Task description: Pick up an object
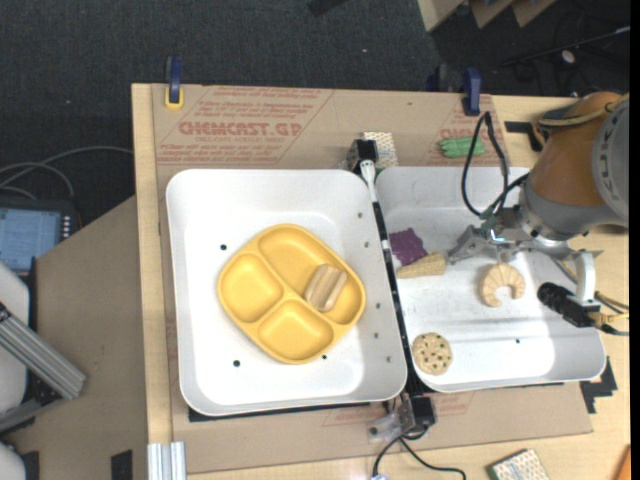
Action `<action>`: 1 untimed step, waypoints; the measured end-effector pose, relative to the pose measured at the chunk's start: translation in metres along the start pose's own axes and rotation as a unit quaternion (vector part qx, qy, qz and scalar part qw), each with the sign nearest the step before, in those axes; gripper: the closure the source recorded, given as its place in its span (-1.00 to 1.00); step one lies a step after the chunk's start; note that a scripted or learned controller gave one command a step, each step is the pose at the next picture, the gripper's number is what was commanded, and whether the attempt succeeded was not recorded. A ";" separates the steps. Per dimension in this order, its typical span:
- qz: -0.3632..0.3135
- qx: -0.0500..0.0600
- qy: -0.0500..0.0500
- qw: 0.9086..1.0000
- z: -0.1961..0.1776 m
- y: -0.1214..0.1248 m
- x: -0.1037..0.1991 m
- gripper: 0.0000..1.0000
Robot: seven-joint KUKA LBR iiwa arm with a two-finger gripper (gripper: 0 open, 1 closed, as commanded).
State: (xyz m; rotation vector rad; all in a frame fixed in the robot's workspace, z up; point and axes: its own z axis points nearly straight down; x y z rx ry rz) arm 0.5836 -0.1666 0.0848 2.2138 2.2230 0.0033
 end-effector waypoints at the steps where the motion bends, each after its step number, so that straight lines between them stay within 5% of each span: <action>1: 0.004 0.005 0.002 1.000 0.000 -0.071 -0.025 -1.00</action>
